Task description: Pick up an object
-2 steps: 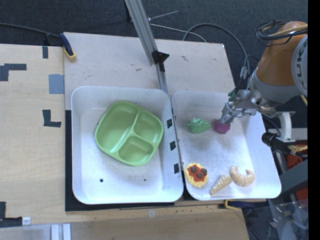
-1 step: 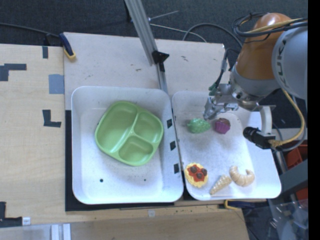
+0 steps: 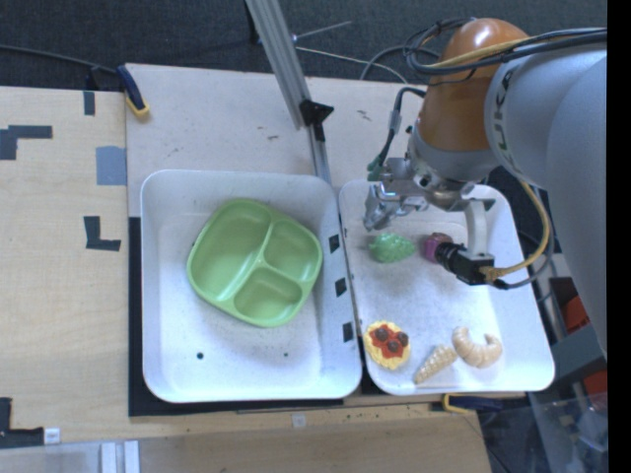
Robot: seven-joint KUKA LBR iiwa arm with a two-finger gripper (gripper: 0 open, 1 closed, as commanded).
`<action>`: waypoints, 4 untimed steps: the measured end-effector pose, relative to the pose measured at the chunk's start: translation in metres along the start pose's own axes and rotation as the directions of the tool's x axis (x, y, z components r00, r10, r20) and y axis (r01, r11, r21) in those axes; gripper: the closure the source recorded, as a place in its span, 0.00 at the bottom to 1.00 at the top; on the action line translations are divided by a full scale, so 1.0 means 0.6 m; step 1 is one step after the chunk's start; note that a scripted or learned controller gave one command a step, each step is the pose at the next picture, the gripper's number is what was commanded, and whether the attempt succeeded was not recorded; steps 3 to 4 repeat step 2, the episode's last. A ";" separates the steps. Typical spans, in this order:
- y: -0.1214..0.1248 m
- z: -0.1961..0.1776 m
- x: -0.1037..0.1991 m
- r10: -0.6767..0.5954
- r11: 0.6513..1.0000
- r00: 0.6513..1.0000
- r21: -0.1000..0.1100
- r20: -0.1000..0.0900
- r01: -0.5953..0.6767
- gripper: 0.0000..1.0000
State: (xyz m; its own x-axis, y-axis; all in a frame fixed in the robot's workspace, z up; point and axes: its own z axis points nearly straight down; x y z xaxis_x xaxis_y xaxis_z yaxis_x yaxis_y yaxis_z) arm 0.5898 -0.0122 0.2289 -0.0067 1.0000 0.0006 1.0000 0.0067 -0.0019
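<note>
My gripper (image 3: 380,215) hangs over the upper left part of the right bin (image 3: 523,363), just above a green leafy toy (image 3: 391,248). Nothing shows between its fingers. A purple toy (image 3: 435,245) lies right of the green one, partly hidden by a black fitting on the arm. Near the bin's front lie a small tart with red berries (image 3: 387,345), a cream cone-shaped piece (image 3: 435,364) and a croissant (image 3: 477,347).
The left bin (image 3: 163,294) holds a green divided plate (image 3: 256,261). A metal pole (image 3: 286,62) slants down to the bins' shared rim. The grey arm with its orange band (image 3: 473,42) and cables covers the right bin's upper right.
</note>
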 end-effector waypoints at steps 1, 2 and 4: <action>0.022 -0.014 0.097 -0.002 1.000 1.000 -0.002 -0.002 0.002 1.00; 0.037 -0.024 0.189 -0.001 1.000 1.000 -0.001 -0.002 0.001 1.00; 0.037 -0.024 0.189 -0.001 1.000 1.000 -0.001 -0.002 0.001 1.00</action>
